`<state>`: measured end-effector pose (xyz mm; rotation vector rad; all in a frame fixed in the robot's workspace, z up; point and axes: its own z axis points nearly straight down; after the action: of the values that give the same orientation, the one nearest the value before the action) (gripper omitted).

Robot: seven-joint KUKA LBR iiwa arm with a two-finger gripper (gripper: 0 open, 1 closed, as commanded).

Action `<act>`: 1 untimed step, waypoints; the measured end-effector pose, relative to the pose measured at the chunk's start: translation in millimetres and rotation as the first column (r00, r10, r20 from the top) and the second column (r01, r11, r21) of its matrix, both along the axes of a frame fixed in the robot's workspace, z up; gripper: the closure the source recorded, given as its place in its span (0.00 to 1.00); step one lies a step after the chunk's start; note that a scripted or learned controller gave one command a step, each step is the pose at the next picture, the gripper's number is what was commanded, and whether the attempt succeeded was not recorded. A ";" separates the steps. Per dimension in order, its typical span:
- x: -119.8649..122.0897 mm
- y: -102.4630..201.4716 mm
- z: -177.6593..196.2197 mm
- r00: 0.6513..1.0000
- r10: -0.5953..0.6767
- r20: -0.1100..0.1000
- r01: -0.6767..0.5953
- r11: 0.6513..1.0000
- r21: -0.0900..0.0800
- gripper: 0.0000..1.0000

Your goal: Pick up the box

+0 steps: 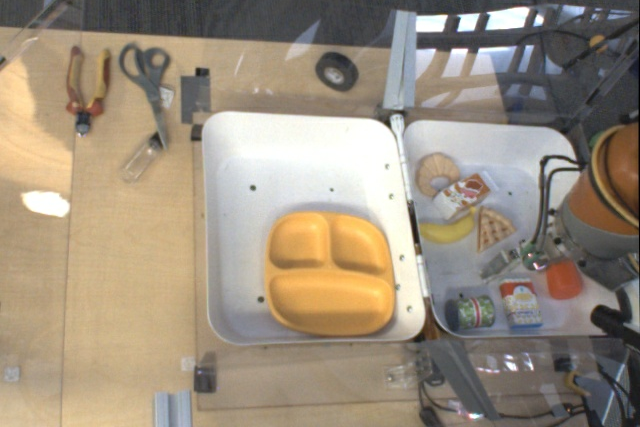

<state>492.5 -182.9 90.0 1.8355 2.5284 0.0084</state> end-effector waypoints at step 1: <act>-0.3 0.9 0.0 1.000 0.004 0.001 -0.004 1.000 -0.001 0.00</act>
<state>492.2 -182.0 90.0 1.8296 2.5307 0.0076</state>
